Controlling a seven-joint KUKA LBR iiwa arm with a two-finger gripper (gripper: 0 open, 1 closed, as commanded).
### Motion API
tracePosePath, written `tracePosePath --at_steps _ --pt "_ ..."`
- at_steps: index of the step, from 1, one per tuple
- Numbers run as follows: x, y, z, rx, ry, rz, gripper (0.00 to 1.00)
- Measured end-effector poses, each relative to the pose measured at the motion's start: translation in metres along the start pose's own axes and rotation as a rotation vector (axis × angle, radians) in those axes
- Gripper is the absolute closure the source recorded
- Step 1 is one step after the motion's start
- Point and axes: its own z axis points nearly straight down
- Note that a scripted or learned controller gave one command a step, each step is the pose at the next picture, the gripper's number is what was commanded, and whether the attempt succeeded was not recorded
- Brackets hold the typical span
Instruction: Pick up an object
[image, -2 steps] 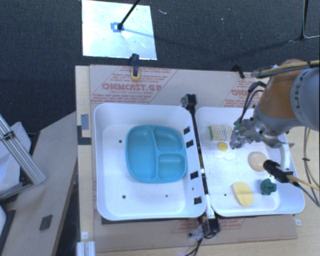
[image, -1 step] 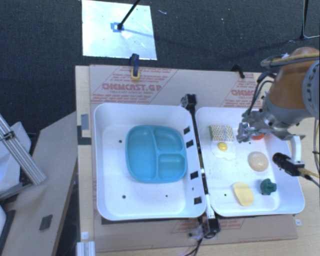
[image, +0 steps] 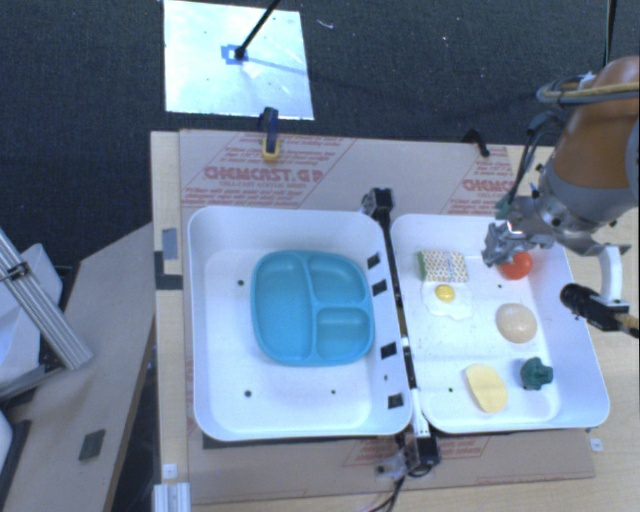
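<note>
where two bins (image: 215, 300) lie: one tray (image: 308, 307), six objects (image: 516, 322); jaws' (image: 498, 247) state unclear.

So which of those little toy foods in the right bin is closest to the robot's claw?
The round orange-red toy, right beside the gripper at the bin's far edge. The beige egg-shaped toy lies farther toward the front.

In the right bin (image: 575, 400), we see open white floor along the lower edge and down the middle, between the fried egg (image: 447, 298) and the beige round piece (image: 516, 322). The gripper (image: 503, 243) crowds the upper right, just beside the red-orange object (image: 517, 266). The yellow piece (image: 486, 387) and green object (image: 536, 374) sit near each other at lower right. In the left bin (image: 215, 400), the blue divided plate (image: 310, 306) fills the centre, leaving a bare margin around it.
</note>
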Motion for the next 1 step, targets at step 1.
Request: tracePosePath --at_steps 1 --pt "-0.0002 0.002 -0.0519 -0.001 0.0 0.0 1.0"
